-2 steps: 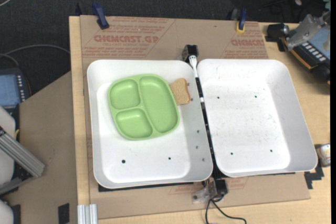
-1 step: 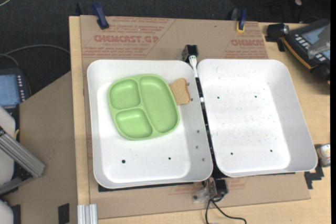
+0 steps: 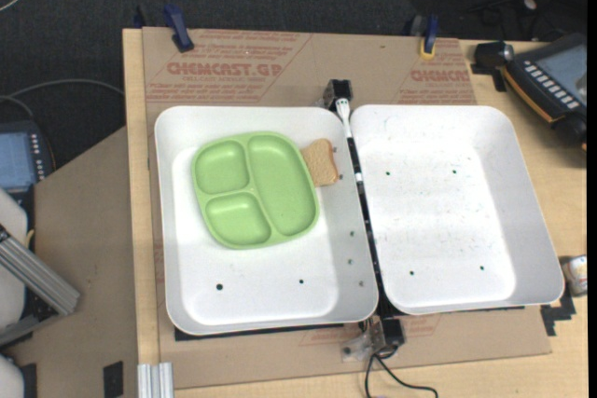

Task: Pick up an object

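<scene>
A green plate [image 3: 254, 190] with three compartments lies in the left white bin [image 3: 252, 294], toward its back half. A small tan piece that looks like a cracker or slice of toast [image 3: 321, 162] rests against the plate's right rim, near the divider between the bins.
The right white bin [image 3: 448, 210] sits beside the left one on a cardboard-covered bench [image 3: 242, 61]. Blue and yellow clamps [image 3: 177, 28] hold the board's back edge. A handheld controller [image 3: 550, 79] lies at the far right.
</scene>
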Controlling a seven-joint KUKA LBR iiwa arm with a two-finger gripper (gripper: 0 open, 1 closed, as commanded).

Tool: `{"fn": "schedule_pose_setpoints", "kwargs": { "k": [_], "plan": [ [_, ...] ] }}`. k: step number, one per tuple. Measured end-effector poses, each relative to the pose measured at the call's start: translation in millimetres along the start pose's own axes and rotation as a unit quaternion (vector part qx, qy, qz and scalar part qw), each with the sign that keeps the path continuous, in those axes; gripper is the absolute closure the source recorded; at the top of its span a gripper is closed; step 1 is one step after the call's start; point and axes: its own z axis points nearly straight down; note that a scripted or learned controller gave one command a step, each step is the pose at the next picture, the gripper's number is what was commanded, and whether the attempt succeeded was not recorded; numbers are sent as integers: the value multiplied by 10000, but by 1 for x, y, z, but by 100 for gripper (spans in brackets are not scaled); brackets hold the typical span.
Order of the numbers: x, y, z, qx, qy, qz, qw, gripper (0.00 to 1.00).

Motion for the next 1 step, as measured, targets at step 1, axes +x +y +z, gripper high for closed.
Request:
{"fn": "schedule_pose_setpoints", "kwargs": {
  "k": [1],
  "plan": [
    [30, -9, 124, 109, 27, -4, 9999, 100]
  ]
}}
